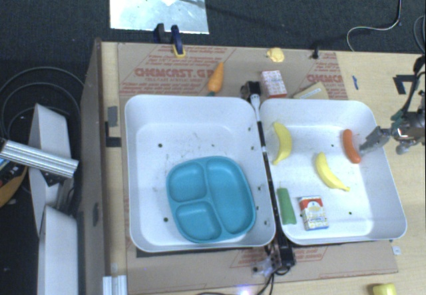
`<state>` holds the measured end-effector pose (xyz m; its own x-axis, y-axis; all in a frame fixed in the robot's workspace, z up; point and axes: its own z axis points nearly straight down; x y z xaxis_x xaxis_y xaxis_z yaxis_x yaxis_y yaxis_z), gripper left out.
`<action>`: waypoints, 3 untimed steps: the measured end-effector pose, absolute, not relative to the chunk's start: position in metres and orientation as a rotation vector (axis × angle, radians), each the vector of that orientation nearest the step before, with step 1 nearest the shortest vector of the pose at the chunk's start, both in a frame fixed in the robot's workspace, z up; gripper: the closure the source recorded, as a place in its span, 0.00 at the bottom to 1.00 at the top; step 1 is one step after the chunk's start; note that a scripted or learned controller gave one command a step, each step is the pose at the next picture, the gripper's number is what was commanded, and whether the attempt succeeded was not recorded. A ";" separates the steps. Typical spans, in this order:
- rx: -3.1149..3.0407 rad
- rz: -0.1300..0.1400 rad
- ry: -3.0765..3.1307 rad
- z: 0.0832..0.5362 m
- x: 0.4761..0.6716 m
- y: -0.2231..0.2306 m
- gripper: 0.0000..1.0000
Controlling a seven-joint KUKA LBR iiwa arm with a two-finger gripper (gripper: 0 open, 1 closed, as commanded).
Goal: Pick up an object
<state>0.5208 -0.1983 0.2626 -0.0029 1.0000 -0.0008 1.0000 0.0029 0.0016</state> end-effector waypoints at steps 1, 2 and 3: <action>2.209 0.004 2.228 0.186 0.591 -0.170 0.00; 2.221 -0.001 2.226 0.080 0.577 -0.153 0.00; 2.217 0.003 2.221 0.094 0.579 -0.155 1.00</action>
